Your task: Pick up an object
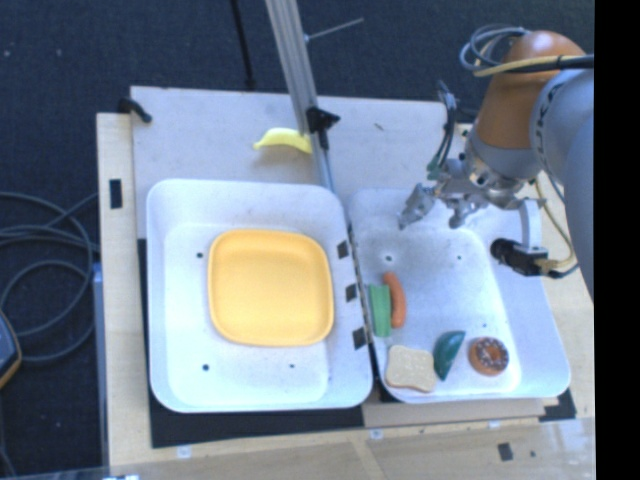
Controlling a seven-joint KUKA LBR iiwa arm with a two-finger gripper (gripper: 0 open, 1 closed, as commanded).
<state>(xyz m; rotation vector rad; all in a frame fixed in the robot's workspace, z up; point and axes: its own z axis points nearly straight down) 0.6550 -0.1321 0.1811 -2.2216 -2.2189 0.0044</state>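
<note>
- Your gripper (pixel 441 211) hangs with jaws spread and empty over the right bin's (pixel 530 308) far edge.
- The orange sausage (pixel 396 299) lies toward the near-left, long axis running far-to-near.

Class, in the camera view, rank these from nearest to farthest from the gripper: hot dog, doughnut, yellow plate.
From the gripper, above the right bin's far end:
1. Hot dog, at the right bin's left wall.
2. Doughnut, near corner of the right bin.
3. Yellow plate, in the left bin.

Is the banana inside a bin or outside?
Outside. The banana lies on the bench behind the left bin, past its far rim, beside the metal pole.
</note>
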